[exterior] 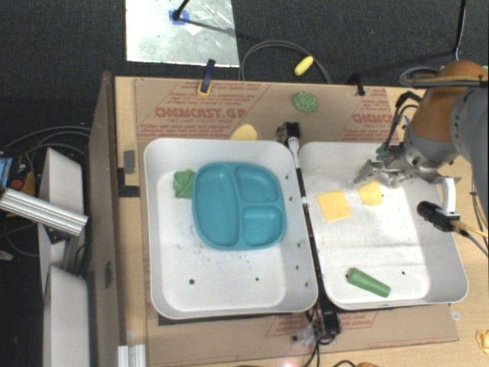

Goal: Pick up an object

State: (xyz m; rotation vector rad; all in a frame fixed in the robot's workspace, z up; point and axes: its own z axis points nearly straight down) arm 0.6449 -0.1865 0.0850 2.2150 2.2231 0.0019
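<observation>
The right bin (pixel 428 270) holds a flat yellow square (pixel 334 205), a small yellow lump (pixel 370 195) and a green cylinder (pixel 368 281) near its front edge. My gripper (pixel 380 174) hovers at the back of this bin, just behind and above the yellow lump, with its fingers spread open and nothing between them. In the left bin (pixel 172 281) a blue divided plate (pixel 238 205) lies in the middle, with a small green piece (pixel 183 183) against its left rim.
On the cardboard behind the bins lie a yellow piece (pixel 244 134) and a green round piece (pixel 306 102). The arm's grey body (pixel 447 121) comes in over the right bin's back right corner. A dark divider (pixel 304 212) runs between the bins.
</observation>
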